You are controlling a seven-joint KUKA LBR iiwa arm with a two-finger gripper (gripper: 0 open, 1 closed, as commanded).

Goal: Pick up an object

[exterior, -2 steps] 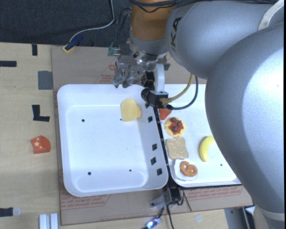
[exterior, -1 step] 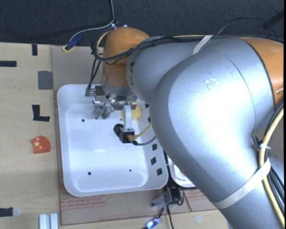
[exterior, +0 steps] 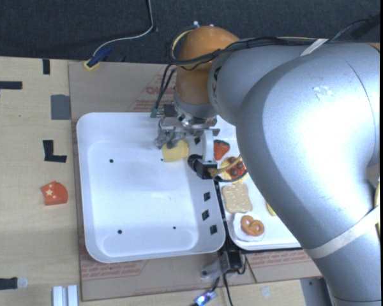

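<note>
My gripper (exterior: 176,143) hangs below the orange wrist band, over the far right corner of the left white bin (exterior: 88,190). A pale yellow chunk (exterior: 173,152) sits between its fingers, and the gripper is shut on it. The chunk hangs just above the bin floor, close to the wall between the two bins. The large grey arm hides most of the right bin (exterior: 271,241).
The visible strip of the right bin holds a red strawberry-like piece (exterior: 221,150), a red and yellow item (exterior: 233,167), a tan slice of toast (exterior: 237,197) and a small pretzel (exterior: 251,225). A red toy (exterior: 54,193) lies on the bench left of the bins.
</note>
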